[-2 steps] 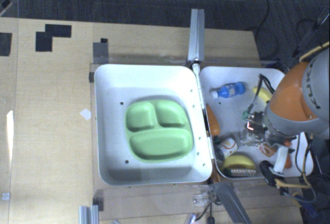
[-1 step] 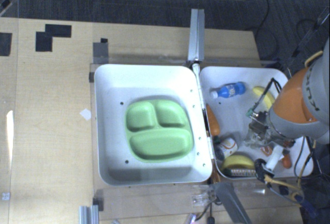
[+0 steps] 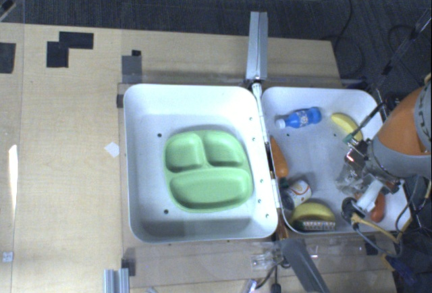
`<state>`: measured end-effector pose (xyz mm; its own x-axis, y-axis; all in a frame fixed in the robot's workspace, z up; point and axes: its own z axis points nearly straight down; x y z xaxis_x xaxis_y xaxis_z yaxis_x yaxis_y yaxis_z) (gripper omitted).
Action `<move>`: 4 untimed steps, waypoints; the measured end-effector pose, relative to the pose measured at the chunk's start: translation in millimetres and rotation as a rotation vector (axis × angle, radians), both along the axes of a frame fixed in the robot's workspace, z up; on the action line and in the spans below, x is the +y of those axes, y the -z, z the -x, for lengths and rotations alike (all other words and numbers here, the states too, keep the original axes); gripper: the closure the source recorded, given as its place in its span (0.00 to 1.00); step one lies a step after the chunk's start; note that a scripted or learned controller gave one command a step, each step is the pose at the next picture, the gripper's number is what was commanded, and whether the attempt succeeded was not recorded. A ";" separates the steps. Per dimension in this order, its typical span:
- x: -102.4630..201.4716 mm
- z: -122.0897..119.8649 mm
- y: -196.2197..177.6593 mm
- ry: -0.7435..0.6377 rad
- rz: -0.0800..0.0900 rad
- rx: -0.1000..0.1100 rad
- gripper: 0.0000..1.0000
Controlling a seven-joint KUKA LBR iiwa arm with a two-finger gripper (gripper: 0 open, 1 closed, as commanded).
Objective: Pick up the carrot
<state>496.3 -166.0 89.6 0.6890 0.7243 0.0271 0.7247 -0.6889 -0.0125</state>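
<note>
The carrot (image 3: 277, 158) is a short orange piece lying lengthwise against the left wall of the right bin (image 3: 317, 97), near the divider. My gripper (image 3: 356, 178) hangs low over the right side of that bin, well to the right of the carrot and apart from it. The grey arm with its orange band (image 3: 405, 128) comes in from the right edge above it. Nothing can be made out in the gripper.
In the right bin lie a blue bottle (image 3: 300, 118), a yellow banana-like piece (image 3: 345, 124), a round dark-and-white object (image 3: 297, 189), a yellow object (image 3: 312, 212) at the front wall and a reddish piece (image 3: 379, 206) beside the gripper. The left bin (image 3: 145, 150) holds a green divided plate (image 3: 208, 169).
</note>
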 end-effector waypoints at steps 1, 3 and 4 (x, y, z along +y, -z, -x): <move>-16.7 -62.4 -27.4 -0.023 0.023 0.010 1.00; 39.1 1.8 -0.7 -0.442 0.039 -0.017 1.00; -7.4 -16.6 0.4 -0.080 0.029 -0.005 1.00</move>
<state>512.9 -173.5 89.2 0.6288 0.7775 0.0089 0.7774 -0.6289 0.0103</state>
